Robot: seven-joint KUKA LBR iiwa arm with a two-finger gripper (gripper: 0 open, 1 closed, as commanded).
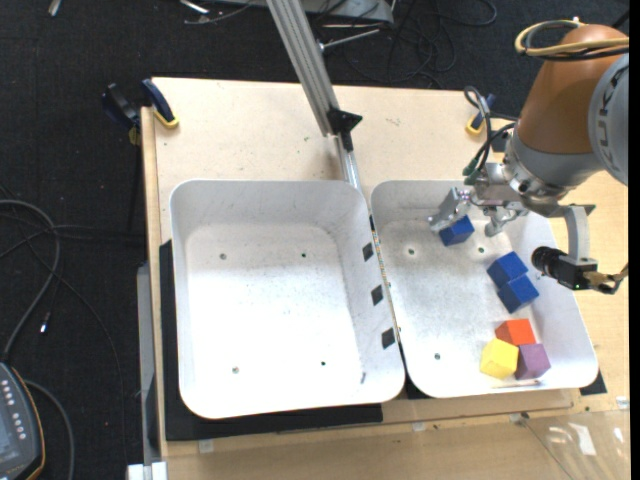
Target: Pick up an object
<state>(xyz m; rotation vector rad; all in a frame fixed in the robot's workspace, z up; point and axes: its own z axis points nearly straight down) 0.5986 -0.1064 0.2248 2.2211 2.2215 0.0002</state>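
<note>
Hand (468, 218) was clenched on small blue block (457, 231), grip off-centre toward its left finger; I judged a slow, straight lift safest.

A robotics lab: the wooden table (260, 133) is fixed with clamps (160, 103) at its corners, far left of the tool (478, 208). Loose black cables (40, 258) trail over dark carpet (70, 48), and an aluminium camera mast (300, 53) rises behind two white bins (200, 193).
</note>
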